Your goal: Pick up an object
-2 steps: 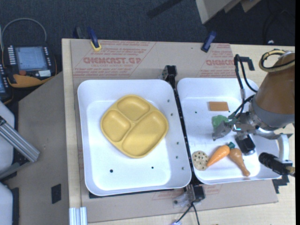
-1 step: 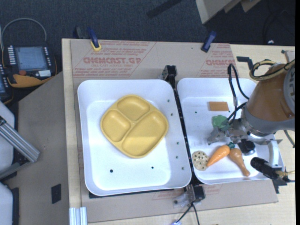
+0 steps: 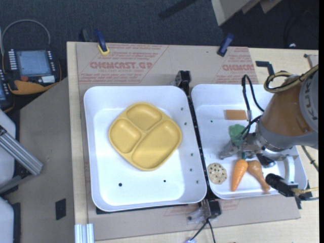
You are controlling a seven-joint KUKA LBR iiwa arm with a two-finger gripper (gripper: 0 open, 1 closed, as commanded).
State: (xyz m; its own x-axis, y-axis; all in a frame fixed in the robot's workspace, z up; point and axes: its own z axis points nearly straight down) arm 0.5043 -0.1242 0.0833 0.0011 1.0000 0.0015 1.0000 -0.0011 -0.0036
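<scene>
Dark carpet surrounds our worktop [image 3: 152,59], a board printed with red lettering that carries two white bins. Our likeliest target, the orange carrot [image 3: 239,174], lies in the right bin [image 3: 212,97] near its front edge, long axis running front to back with a slight tilt. A second carrot [image 3: 258,175] sits just beside it to the right, a round cookie [image 3: 217,172] to the left, a green toy [image 3: 236,133] and a tan block [image 3: 236,115] farther back. Our hand [image 3: 242,148] hangs just behind the carrot's thick end; whether it is open or closed we cannot tell. The left bin [image 3: 101,186] holds a yellow divided plate [image 3: 145,135].
</scene>
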